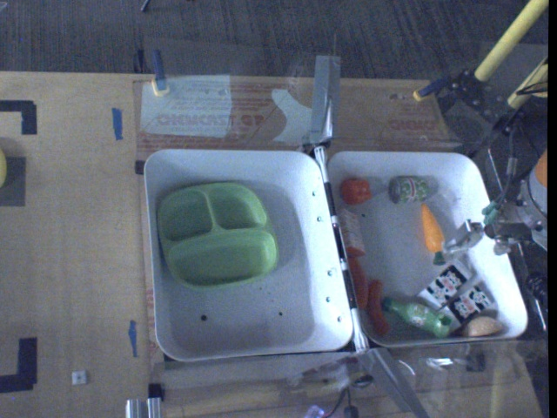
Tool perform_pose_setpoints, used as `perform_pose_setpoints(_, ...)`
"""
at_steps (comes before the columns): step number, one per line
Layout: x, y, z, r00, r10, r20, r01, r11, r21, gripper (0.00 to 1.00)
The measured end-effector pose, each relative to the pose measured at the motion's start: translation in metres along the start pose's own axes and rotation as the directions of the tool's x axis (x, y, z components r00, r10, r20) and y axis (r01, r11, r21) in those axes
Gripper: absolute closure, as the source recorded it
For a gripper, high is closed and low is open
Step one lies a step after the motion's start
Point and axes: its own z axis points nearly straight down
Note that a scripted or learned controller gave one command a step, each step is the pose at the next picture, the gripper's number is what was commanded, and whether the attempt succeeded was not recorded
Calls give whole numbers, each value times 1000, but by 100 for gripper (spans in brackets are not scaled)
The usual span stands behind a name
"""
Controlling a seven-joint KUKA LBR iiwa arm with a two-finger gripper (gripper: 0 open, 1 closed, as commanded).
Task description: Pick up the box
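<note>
Low over the right-hand shallow white bin (493,190), the two-finger gripper (466,238) hangs at the bin's right side; I cannot tell how it is set. Below it and a touch toward the bin's near right corner lies the one black-and-white patterned cardboard box (459,292), long axis slanting from upper left to lower right. Just beside the gripper's left sits one orange carrot (432,227); below the box, one green plastic bottle (418,314). Far left, one green divided plate (216,232) sits in the second bin (165,320).
</note>
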Motion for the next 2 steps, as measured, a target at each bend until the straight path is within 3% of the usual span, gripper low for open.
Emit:
perform_pose_setpoints(1, 53, -12, 99, 1000, -7, 1, 7, 1000, -1, 0)
perform_pose_setpoints(2, 51, -11, 89, 1000, -3, 2, 3, 1000, -3, 100)
